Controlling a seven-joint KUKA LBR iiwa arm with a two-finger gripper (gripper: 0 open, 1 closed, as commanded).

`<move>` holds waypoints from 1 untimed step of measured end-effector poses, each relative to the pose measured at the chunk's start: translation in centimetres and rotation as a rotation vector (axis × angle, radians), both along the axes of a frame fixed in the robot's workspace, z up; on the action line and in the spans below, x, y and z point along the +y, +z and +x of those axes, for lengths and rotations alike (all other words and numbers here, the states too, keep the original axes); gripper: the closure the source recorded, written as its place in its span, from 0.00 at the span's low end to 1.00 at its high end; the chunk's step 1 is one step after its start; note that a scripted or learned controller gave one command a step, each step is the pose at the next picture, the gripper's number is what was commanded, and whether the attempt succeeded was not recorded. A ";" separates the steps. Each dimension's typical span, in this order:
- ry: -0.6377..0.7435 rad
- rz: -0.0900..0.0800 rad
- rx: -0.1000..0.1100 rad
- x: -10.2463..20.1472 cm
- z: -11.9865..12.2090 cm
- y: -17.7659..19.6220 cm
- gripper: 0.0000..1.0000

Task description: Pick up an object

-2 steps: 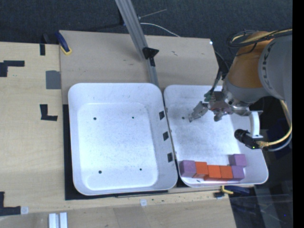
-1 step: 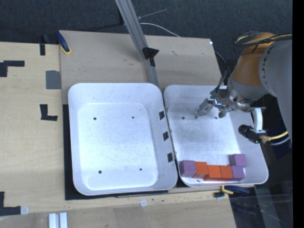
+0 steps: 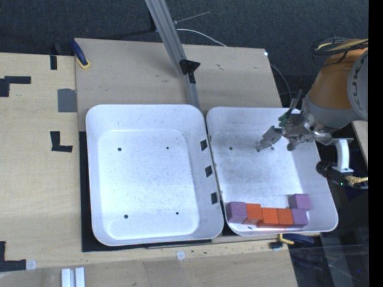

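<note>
Along the near wall of the right bin (image 3: 239, 119) lies a row of blocks: a purple block (image 3: 237, 211) at the left, orange blocks (image 3: 269, 216) in the middle, and purple blocks (image 3: 299, 209) stacked at the right end. My gripper (image 3: 279, 140) hangs over the far right part of that bin, well away from the blocks. Its fingers (image 3: 266, 141) stand spread apart with nothing between them.
The left bin (image 3: 96, 160) sits beside the right one, with black clips along their shared wall. A slanted metal rail (image 3: 170, 37) rises behind the bins. A blue and yellow tool (image 3: 81, 54) lies at the bench's far left corner.
</note>
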State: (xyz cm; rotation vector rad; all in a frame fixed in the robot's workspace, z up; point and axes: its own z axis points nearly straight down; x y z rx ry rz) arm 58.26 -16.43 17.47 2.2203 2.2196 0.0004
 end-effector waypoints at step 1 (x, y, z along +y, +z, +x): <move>0.000 0.001 0.005 -0.3 -1.6 -0.3 0.00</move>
